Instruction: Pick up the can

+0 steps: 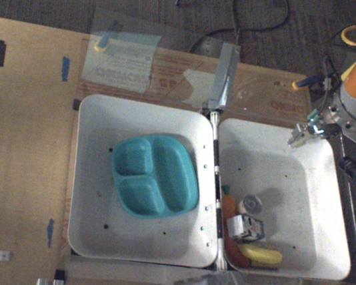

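Robotics lab, plywood bench (12, 165), two white bins (94, 118), tape markers (65, 69), cables (254, 9)

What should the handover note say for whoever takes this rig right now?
Gripper: above the right bin's far rim, holding nothing; finger state unclear.
Small grey metal can: upright in the right white bin, near its left wall, untouched.
Beside it: a black-and-white box, a yellow banana-shaped toy, an orange item.
Teal divided plate lies in the left bin.
Done: nothing yet. Left: reach the can, grasp, lift.
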